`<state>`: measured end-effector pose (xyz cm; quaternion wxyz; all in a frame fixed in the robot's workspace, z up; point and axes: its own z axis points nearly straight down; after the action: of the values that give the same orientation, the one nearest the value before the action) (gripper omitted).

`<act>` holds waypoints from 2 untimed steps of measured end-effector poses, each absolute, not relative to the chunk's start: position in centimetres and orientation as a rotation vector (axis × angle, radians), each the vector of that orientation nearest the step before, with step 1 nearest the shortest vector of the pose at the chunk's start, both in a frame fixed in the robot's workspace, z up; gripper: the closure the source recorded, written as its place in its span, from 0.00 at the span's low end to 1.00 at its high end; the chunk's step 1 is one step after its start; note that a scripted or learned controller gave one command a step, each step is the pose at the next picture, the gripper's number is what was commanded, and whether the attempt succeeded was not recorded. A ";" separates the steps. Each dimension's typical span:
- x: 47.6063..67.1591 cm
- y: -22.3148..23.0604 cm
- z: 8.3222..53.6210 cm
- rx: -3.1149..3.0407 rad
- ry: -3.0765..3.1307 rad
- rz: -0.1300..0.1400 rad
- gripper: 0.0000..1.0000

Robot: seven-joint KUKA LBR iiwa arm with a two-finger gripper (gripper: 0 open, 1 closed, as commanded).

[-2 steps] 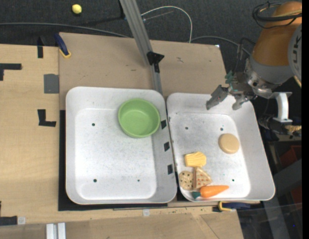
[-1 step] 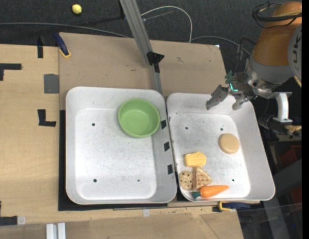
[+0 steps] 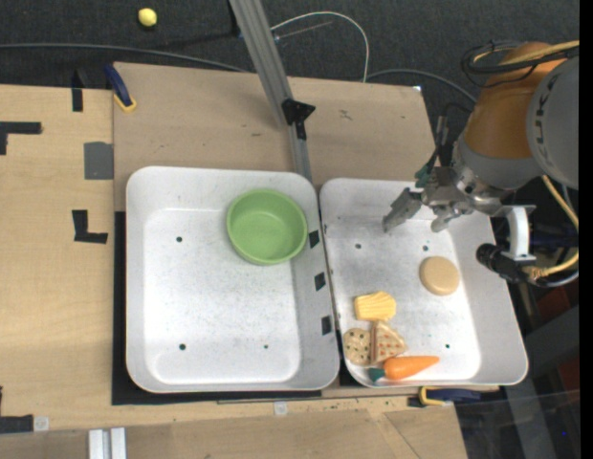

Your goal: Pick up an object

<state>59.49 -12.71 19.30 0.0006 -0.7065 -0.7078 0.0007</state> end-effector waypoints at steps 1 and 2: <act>59.2 -12.4 12.8 -2.216 -2.219 0.008 0.00; 59.2 -12.4 8.7 -2.220 -2.224 0.003 0.00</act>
<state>59.18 -12.38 8.75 -0.0005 -0.7065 -0.7077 0.0009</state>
